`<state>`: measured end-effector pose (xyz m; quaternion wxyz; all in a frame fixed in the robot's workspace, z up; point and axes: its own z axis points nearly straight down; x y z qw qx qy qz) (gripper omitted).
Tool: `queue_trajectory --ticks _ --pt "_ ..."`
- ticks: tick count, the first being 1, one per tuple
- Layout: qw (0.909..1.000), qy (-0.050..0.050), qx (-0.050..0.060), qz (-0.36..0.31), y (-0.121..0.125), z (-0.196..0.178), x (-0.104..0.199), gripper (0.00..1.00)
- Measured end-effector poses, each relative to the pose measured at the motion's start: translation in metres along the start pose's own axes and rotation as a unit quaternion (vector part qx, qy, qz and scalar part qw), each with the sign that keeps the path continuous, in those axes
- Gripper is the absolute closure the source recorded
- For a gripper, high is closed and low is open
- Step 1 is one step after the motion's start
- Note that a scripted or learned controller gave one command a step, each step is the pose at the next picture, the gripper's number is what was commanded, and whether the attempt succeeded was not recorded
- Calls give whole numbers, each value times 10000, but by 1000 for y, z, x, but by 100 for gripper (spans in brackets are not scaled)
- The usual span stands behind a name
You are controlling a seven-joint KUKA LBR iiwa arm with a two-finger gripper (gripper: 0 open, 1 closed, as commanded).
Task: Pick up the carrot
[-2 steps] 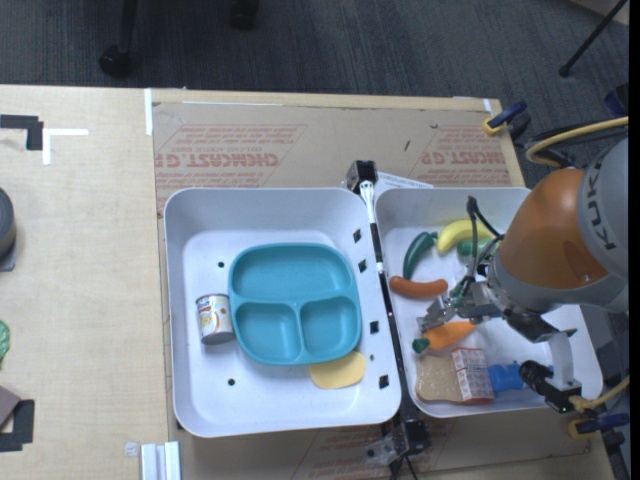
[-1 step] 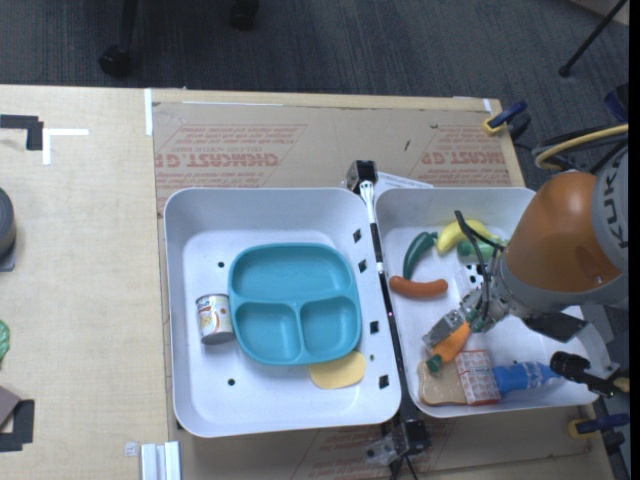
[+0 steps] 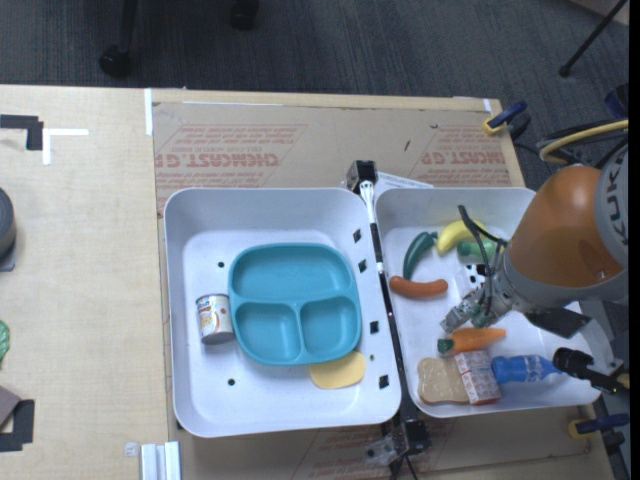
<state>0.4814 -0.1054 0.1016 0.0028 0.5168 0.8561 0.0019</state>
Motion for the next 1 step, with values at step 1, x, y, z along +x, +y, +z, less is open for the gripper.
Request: queue_trajectory --ticks 1 --pt "9772 0 32 2124 29 -90 58 100"
